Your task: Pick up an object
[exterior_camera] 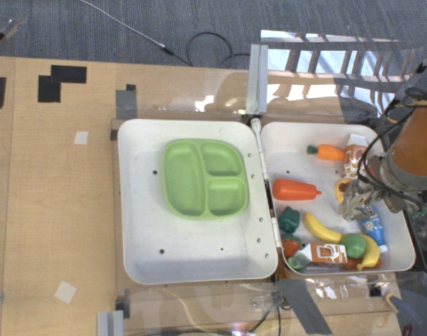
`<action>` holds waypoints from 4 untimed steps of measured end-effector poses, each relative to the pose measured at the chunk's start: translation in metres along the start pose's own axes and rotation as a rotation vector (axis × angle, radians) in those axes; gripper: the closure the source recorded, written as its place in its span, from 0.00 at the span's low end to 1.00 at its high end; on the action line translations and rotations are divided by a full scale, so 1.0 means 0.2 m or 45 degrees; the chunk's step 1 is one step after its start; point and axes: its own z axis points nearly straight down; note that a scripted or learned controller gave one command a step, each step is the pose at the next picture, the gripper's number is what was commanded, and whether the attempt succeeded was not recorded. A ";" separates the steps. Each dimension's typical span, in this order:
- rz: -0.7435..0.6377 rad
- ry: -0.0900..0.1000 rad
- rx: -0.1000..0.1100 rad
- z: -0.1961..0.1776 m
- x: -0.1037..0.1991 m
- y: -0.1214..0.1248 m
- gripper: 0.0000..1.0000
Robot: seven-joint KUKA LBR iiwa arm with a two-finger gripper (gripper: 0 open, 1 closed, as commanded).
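The objects to be picked lie in the right-hand shallow white bin (269, 140). Nearest, at its six o'clock edge, a brown-and-white carton (324, 254) is seen beside a green ball (353, 244), with a yellow banana (321, 228) just above them. A dark green pepper (289, 220) sits at eight o'clock. A large orange plastic carrot (295, 190) is placed near the middle, and a smaller orange carrot (326, 152) at twelve o'clock. The gripper (354, 203) is lowered at three o'clock; whether its fingers are spread or closed cannot be told. A green divided plate (204, 178) rests in the left-hand white bin (136, 215).
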 end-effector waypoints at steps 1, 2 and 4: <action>-0.485 0.014 -0.013 -0.36 -0.04 0.01 1.00; -0.577 0.014 -0.013 0.03 0.20 0.07 1.00; -1.408 0.012 -0.027 -0.18 0.12 0.04 1.00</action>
